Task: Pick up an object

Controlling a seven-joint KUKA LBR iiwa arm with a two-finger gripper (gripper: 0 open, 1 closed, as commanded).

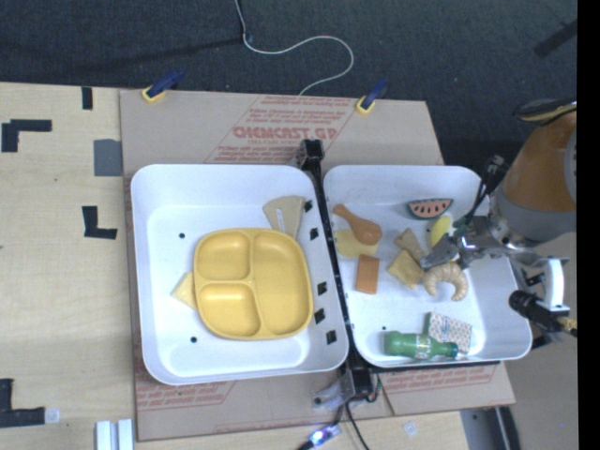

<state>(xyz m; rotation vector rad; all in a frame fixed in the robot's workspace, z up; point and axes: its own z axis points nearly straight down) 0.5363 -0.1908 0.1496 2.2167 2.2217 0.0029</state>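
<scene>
Two shallow white bins sit side by side on a cardboard-covered bench (272,125). The left bin (155,251) holds a yellow divided plate (253,282), with a tan wedge-shaped piece (286,212) just beyond its far edge. The right bin (394,181) holds scattered toy foods: a watermelon slice (429,208), a drumstick (358,224), an orange block (367,275), a tan cheese-like wedge (405,267), a croissant (448,280), a green bottle (419,346) lying on its side, and a patterned packet (451,331) touching it. The arm enters from the right, its gripper (448,251) low over the bin, just above the croissant and beside the wedge. Whether the gripper is spread or pressed together cannot be told, and no object is visibly lifted.
</scene>
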